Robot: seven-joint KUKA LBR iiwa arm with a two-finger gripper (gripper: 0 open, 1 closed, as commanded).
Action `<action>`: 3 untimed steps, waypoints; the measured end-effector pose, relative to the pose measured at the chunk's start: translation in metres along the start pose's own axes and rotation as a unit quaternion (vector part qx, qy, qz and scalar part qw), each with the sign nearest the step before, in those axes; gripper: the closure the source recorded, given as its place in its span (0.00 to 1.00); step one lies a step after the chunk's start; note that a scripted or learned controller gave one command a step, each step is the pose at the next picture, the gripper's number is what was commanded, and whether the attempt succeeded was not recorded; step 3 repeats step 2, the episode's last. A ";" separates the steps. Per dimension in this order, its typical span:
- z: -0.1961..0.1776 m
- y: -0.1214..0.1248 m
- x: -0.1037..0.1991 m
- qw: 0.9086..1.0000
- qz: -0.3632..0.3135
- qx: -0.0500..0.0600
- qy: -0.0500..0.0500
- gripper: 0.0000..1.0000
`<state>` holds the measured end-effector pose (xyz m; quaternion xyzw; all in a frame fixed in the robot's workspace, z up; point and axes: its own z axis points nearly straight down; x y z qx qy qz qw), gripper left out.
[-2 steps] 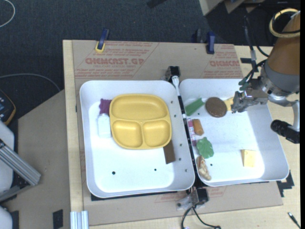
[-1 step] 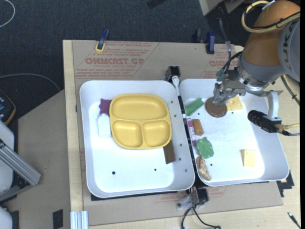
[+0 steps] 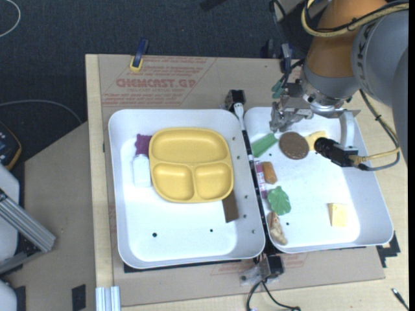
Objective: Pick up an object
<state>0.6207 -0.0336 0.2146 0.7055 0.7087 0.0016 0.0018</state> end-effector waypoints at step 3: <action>0.001 -0.004 -0.002 1.000 0.002 0.005 0.000 1.00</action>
